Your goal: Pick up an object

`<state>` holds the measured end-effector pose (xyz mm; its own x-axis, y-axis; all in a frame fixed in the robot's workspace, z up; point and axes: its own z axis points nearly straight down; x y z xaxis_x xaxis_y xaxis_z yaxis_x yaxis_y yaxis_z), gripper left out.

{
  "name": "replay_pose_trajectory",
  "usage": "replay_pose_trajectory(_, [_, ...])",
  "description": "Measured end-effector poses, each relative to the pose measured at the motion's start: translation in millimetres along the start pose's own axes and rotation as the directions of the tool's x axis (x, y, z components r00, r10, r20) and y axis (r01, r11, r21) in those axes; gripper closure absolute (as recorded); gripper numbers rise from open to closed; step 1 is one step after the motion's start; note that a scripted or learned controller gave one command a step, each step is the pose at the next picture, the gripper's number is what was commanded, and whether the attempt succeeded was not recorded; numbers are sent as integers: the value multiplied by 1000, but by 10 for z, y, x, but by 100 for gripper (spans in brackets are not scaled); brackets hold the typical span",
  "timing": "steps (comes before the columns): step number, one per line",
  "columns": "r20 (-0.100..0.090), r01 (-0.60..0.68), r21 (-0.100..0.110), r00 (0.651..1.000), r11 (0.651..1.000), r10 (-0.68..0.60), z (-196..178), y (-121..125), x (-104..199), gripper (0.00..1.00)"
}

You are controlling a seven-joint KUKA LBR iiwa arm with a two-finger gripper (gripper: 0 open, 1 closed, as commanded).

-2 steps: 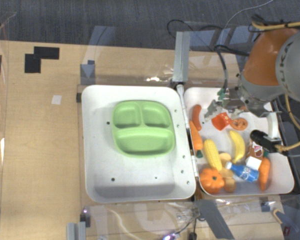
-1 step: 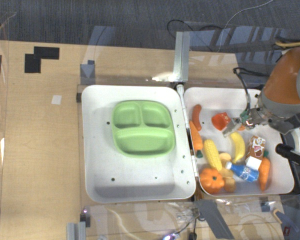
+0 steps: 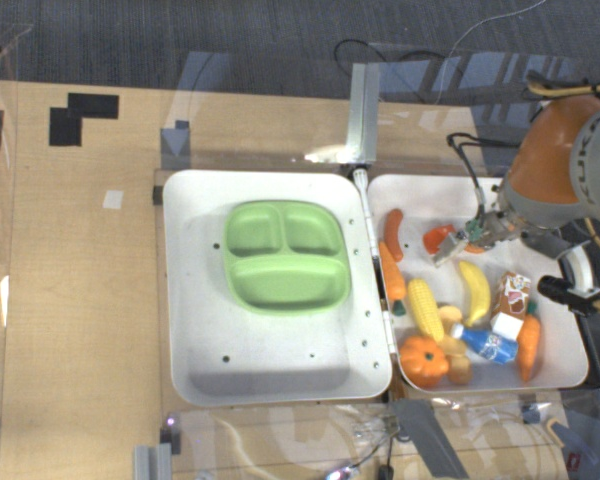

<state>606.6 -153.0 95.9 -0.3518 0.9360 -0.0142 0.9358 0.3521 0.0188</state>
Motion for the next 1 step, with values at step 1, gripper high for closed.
replay_pose_trajectory(1, [11,1,-12,1000,1000,-1,-150,37,-30,100])
